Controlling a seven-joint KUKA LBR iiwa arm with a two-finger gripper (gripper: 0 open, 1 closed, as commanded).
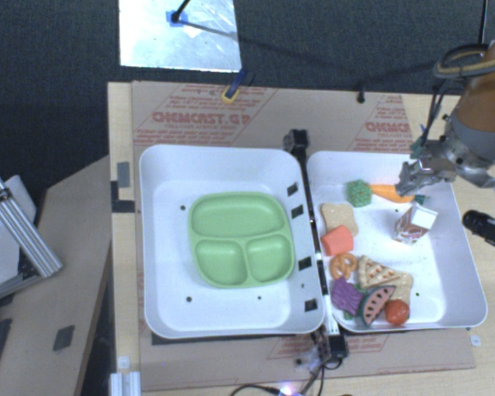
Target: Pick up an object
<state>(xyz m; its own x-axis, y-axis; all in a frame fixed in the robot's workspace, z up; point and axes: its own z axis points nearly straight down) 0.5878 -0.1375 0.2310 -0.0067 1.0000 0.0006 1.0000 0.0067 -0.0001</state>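
The right bin [458,262] holds several toy foods. At its back lie a green broccoli [360,192] and an orange carrot [385,193]. A small white and brown carton [414,225] stands near the middle. My gripper [412,176] hangs over the bin's back right part, just right of the carrot's end and above the carton. Nothing is visibly held in it.
A toast slice [338,215], an orange-red block [337,240], a pretzel [344,264], a pizza wedge [385,274], purple grapes [345,294], a watermelon slice [373,303] and a tomato [397,311] crowd the bin's front left. The left bin [161,221] bears a green divided plate [239,238].
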